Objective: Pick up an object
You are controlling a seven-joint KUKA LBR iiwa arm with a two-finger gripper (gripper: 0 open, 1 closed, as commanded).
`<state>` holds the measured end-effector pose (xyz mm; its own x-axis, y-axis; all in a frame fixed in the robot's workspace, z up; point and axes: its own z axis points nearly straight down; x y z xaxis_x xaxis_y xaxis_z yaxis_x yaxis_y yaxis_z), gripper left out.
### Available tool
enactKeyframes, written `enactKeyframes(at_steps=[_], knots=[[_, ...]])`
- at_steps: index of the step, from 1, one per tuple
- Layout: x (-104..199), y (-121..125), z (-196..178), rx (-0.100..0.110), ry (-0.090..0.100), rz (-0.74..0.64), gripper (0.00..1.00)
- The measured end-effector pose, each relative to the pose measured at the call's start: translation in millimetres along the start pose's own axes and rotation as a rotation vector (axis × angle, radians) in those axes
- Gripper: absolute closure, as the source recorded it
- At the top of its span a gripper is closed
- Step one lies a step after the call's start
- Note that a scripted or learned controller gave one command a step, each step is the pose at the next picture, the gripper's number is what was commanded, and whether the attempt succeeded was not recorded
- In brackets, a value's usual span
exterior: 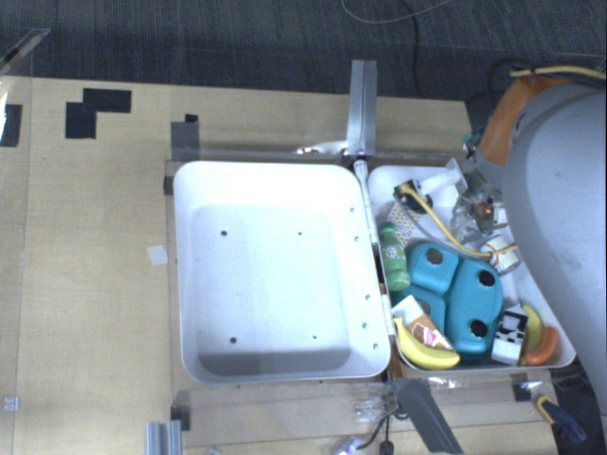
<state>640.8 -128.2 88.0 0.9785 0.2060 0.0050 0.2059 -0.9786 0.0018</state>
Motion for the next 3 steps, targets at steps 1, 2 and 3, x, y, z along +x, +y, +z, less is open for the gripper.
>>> enactKeyframes(at_steps=[1,2,3], knots=[[32,-43,0,0.003,0.003,0.001,1.0],[15,4,1,0.0,0.0,0.001,1.0],[12,37,1,0.0,0.0,0.001,1.0]])
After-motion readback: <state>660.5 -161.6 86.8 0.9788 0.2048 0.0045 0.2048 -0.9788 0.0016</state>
